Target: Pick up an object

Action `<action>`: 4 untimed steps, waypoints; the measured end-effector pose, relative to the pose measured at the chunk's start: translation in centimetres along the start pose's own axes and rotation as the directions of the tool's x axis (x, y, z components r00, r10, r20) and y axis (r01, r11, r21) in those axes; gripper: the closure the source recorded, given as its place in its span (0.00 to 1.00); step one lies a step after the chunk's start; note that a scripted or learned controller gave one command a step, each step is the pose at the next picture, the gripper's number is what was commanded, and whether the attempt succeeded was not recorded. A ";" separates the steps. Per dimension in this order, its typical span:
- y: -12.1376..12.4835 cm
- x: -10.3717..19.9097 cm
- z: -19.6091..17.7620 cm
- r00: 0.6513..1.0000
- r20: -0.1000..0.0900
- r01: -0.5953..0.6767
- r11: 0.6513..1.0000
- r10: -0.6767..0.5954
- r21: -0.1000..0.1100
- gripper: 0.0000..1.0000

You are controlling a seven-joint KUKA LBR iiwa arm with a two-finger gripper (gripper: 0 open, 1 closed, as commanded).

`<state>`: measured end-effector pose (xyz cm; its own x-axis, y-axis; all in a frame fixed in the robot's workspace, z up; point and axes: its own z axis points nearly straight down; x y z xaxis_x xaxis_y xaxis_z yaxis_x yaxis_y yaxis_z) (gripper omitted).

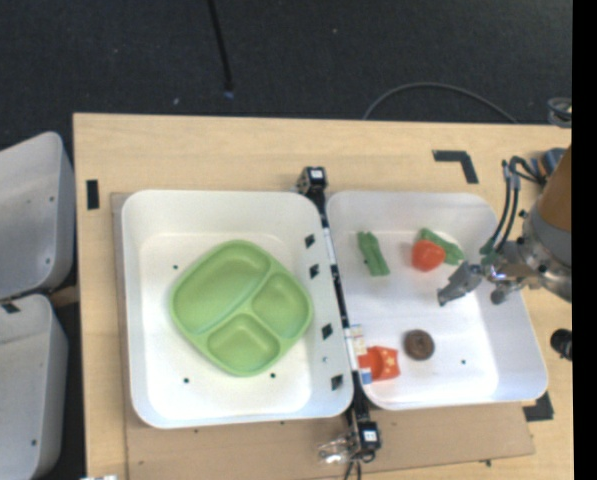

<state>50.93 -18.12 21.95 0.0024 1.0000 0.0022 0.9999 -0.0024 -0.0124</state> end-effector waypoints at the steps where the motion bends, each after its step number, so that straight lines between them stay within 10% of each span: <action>1: 0.3 0.0 -0.7 1.000 0.003 0.004 1.000 -0.004 -0.012 0.00; 4: 0.6 0.3 12.0 1.000 0.003 -0.001 1.000 0.001 -0.010 0.00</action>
<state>51.37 -17.75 9.92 0.0037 1.0000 -0.0004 1.0000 -0.0037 -0.0023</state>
